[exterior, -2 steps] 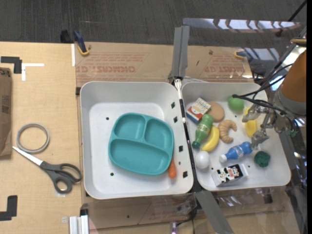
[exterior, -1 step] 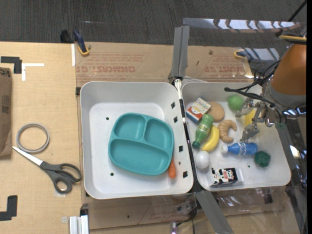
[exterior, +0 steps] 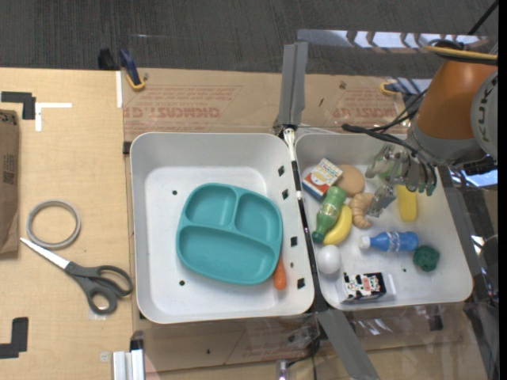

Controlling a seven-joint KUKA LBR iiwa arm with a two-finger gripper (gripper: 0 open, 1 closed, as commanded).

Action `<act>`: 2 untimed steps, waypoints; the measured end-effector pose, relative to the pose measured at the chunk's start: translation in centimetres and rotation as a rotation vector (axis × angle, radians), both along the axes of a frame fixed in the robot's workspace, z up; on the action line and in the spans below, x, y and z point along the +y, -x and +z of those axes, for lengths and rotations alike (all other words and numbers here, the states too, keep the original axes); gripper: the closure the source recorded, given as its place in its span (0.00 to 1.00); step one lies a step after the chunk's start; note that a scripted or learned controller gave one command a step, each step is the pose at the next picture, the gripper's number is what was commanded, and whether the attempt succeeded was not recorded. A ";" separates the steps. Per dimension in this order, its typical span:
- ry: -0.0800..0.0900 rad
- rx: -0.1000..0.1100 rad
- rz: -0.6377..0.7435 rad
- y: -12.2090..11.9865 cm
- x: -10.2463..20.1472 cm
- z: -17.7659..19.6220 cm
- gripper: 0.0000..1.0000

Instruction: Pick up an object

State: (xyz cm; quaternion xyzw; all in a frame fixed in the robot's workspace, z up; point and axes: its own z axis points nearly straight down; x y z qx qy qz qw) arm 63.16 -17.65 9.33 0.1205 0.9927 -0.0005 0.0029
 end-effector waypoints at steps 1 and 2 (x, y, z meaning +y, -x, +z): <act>0.002 -0.004 0.003 -0.2 0.1 1.1 1.00; 0.000 0.000 -0.006 0.1 4.2 13.7 1.00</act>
